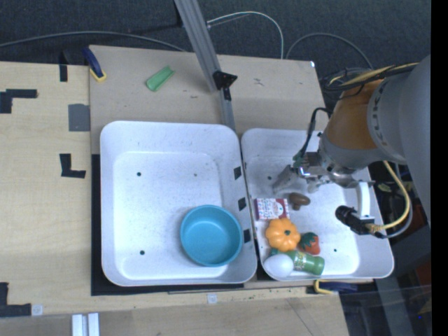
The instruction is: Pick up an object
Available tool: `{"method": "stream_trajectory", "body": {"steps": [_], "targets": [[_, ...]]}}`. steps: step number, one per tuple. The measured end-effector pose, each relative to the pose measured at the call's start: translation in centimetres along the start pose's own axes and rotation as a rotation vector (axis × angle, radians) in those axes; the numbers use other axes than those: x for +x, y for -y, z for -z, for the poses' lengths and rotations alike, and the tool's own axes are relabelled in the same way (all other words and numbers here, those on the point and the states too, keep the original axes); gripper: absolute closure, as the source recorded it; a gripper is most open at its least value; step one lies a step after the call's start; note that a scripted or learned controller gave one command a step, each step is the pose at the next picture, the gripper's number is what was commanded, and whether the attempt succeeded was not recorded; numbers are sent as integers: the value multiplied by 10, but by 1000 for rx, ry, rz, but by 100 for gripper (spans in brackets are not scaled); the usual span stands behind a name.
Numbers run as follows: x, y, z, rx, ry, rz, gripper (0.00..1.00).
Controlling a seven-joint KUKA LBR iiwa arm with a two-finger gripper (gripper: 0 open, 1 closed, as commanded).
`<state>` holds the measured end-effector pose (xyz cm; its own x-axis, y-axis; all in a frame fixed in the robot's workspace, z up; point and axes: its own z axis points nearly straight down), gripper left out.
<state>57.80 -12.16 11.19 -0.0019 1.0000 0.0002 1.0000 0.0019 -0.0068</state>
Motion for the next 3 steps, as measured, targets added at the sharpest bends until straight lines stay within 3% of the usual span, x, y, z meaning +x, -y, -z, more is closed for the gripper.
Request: {"method": "stream_trajectory", "body": {"steps": [1,3], "targets": [[0,-1,13,-3,0,1,100],[7,2,130,-12,1,0,100]]}}
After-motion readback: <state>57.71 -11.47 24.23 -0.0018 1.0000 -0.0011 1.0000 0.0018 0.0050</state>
